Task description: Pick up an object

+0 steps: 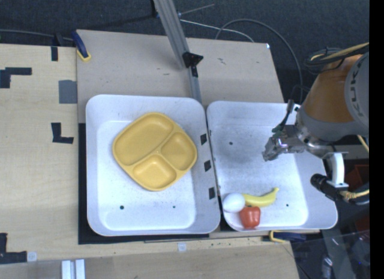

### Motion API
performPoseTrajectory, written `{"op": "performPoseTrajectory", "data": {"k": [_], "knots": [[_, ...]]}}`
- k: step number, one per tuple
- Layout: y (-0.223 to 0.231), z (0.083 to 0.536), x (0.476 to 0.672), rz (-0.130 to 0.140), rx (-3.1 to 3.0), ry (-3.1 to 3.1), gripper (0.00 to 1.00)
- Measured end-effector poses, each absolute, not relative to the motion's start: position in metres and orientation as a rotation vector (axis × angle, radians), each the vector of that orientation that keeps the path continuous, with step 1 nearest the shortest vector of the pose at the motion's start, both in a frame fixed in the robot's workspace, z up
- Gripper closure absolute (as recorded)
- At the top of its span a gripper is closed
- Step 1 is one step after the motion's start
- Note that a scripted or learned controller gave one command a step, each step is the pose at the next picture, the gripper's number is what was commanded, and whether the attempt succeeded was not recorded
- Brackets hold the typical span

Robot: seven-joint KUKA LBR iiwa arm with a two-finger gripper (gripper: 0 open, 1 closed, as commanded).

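In the right bin (240,122), a yellow banana (263,198), a white egg-shaped object (233,202) and a red pepper-like object (250,216) lie clustered at the near edge. My gripper (272,150) hangs over the right part of that bin, above and to the right of the cluster, apart from all three objects. Nothing shows between its fingers.
A yellow divided plate (155,150) lies in the left bin (102,212). A grey metal pole (171,20) runs from the top of the view down to the divider between the bins. Cables lie behind the right bin.
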State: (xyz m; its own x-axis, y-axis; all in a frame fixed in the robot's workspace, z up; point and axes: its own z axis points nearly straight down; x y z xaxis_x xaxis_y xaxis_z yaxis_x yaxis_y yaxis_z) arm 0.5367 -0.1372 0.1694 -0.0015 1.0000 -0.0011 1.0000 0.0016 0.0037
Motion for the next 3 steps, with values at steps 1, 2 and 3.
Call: {"op": "performPoseTrajectory", "data": {"k": [1,2,3], "knots": [[-0.137,0.205,0.537,0.002,2.219,2.221,1.00],[-0.076,0.206,0.554,0.002,2.214,2.232,1.00],[-0.022,0.199,0.562,-0.001,2.215,2.231,1.00]]}}
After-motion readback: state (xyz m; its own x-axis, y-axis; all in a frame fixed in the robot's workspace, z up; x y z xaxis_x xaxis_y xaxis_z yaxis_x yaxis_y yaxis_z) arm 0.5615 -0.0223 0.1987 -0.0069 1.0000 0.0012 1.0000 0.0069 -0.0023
